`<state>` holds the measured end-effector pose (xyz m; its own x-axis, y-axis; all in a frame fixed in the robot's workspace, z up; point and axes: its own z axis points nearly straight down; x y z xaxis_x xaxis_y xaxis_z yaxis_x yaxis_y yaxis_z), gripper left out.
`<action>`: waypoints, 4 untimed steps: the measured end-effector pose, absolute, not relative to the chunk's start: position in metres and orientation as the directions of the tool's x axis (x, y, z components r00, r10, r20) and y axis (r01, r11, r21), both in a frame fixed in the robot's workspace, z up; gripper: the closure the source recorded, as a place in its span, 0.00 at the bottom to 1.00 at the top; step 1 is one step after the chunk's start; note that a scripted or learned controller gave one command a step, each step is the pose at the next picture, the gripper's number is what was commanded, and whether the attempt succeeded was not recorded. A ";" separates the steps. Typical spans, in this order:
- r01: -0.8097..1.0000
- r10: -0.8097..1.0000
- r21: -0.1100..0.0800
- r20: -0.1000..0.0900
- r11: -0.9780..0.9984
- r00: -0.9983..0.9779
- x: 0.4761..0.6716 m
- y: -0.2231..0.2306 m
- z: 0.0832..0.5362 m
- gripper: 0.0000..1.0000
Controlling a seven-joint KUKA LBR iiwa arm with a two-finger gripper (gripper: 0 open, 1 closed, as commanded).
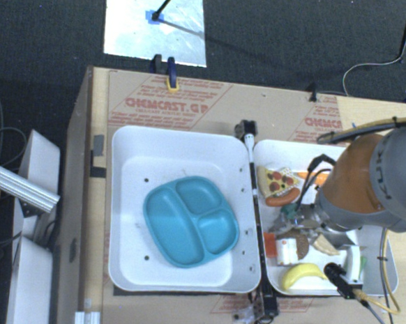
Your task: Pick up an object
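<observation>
Camera view has the end effector low in the right bin among the toys, a banana just below it lying crosswise, and its grip state cannot be told.

Blue divided plate, white bins, yellow banana, orange-banded grey arm

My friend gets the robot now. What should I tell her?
Tool: low in the right bin, among the toys; I can't tell if it grips anything.
Right bin: pizza slice near the top left, banana at the bottom.
Left bin: blue divided plate.
Done: nothing visibly lifted.
Left: grab one thing and lift it.
</observation>
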<state>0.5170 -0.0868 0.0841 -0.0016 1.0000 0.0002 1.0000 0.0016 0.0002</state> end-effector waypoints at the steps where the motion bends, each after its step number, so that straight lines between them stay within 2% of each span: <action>1: 1.000 1.000 0.005 0.000 0.003 -0.003 0.519 -0.087 0.095 1.00; 2: 1.000 1.000 0.005 0.000 0.003 -0.003 0.519 -0.087 0.095 0.00; 3: 1.000 1.000 0.002 -0.001 0.003 -0.003 0.588 -0.097 0.085 0.00; 4: 1.000 1.000 -0.004 0.000 0.002 -0.002 0.662 -0.088 0.085 0.00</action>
<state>0.6621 -0.0884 0.0847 -0.0025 1.0000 0.0002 1.0000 0.0025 -0.0038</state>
